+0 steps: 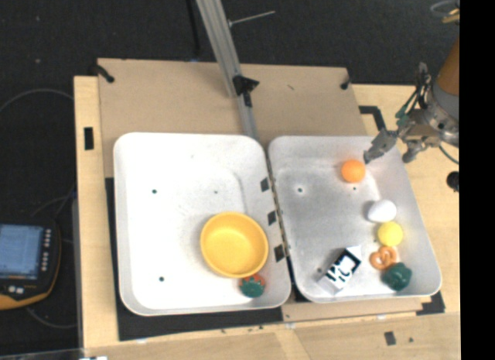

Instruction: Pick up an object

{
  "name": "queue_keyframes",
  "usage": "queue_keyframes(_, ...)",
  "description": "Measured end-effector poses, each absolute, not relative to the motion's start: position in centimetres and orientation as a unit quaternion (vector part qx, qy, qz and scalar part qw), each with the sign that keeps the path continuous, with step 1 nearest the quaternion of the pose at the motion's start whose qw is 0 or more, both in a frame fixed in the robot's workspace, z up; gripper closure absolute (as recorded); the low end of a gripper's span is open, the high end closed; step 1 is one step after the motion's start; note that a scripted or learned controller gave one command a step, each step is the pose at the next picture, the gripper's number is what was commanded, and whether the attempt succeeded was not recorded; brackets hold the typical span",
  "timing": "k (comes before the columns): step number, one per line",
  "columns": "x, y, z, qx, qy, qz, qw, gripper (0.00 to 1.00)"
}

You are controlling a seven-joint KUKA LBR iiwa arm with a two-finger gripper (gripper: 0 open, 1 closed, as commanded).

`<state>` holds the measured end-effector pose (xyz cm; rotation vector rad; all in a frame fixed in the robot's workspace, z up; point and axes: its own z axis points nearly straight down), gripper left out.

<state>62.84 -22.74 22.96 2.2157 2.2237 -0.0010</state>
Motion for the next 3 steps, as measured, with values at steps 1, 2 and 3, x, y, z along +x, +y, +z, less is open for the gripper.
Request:
queue_keyframes(1, 62.8, -22.8, 23.0, 0.706, 0.709, -0.0009, 0.001, 0.0)
queue_keyframes(2, 62.6, -22.7, 16.6, 0.707, 0.707, -0.002, -0.001, 0.0)
queue_keyframes(3, 62.3, -22.4, 10.4, 0.707, 0.708, -0.0018, -0.001, 0.0)
